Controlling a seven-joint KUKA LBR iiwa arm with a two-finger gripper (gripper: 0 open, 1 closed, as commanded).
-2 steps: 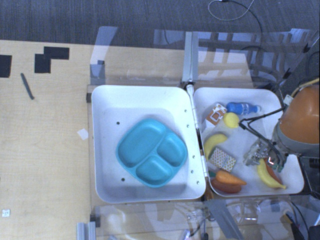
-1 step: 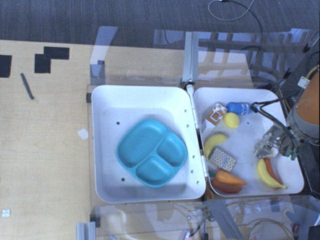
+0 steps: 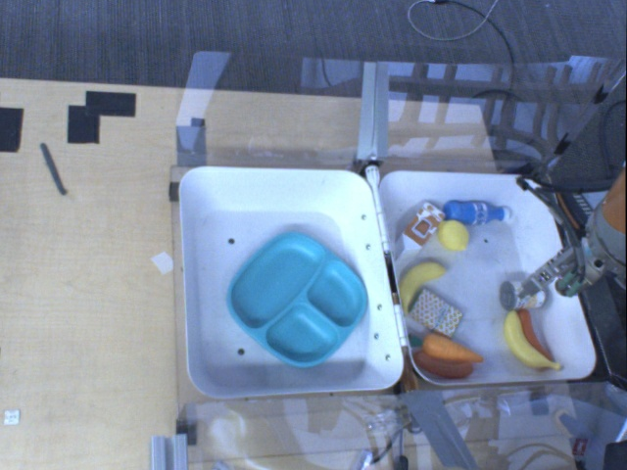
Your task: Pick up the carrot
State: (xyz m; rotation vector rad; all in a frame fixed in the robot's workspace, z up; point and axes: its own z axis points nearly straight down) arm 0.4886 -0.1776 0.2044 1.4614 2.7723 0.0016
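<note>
The carrot (image 3: 453,347), orange and tapered, lies near the front left corner of the right bin (image 3: 490,258), resting on a dark red sausage-like item (image 3: 441,366). My gripper (image 3: 521,293) reaches in from the right and hovers low over the right side of that bin. It is just above a yellow banana (image 3: 526,347) and well to the right of the carrot, with nothing visibly held.
The right bin also holds a blue bottle (image 3: 476,211), a yellow ball (image 3: 453,235), a small orange-and-white box (image 3: 423,223), a checkered packet (image 3: 436,311), a second yellow fruit (image 3: 420,280) and a red strip (image 3: 535,333) on the banana. A blue divided plate (image 3: 299,299) sits in the left bin (image 3: 211,262).
</note>
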